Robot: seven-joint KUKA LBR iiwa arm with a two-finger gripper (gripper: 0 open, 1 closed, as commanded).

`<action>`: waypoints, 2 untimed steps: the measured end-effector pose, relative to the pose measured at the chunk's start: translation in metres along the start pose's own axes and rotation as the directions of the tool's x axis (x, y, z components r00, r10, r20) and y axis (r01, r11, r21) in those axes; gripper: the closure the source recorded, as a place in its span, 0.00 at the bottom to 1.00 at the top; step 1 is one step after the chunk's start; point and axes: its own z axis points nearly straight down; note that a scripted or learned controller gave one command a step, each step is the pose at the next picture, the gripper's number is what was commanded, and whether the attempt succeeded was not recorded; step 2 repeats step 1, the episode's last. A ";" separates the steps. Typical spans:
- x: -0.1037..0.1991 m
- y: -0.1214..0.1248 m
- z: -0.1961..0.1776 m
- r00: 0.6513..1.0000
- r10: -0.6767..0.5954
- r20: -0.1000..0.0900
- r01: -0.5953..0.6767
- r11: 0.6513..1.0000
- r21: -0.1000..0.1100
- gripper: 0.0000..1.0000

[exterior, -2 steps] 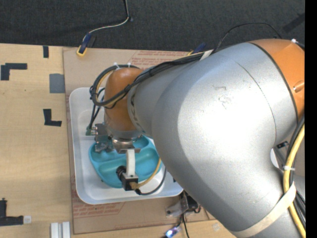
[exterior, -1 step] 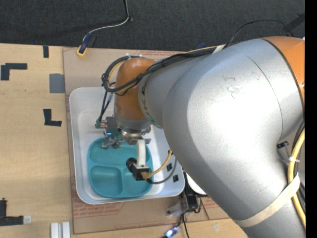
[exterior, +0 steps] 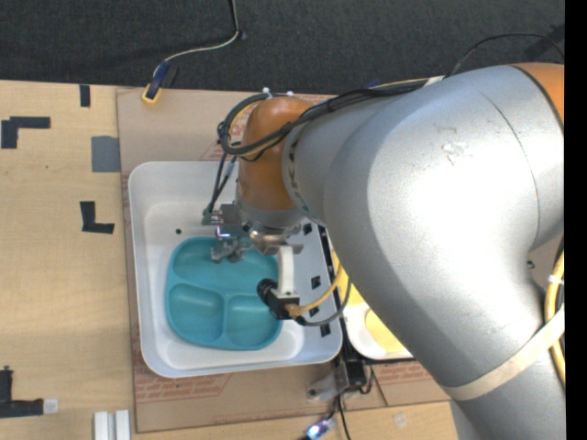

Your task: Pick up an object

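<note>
A teal divided plate (exterior: 215, 301) lies flat in the left white bin (exterior: 147, 246) and covers most of its floor. My gripper (exterior: 225, 247) hangs low over the plate's far compartment, at or just above its surface. The orange wrist band and the grey arm rise behind it to the right. Nothing shows between the fingertips.
The big grey arm hides most of the right bin, where a pale yellow thing (exterior: 374, 333) peeks out from under it. A cable with a yellow plug (exterior: 158, 82) lies on the bench behind the left bin. Black tape marks (exterior: 92, 216) dot the bench at left.
</note>
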 end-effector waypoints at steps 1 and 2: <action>-0.042 0.012 0.000 1.000 0.000 -0.001 0.000 1.000 0.000 1.00; -0.042 0.012 0.000 1.000 0.000 -0.001 0.000 1.000 0.000 1.00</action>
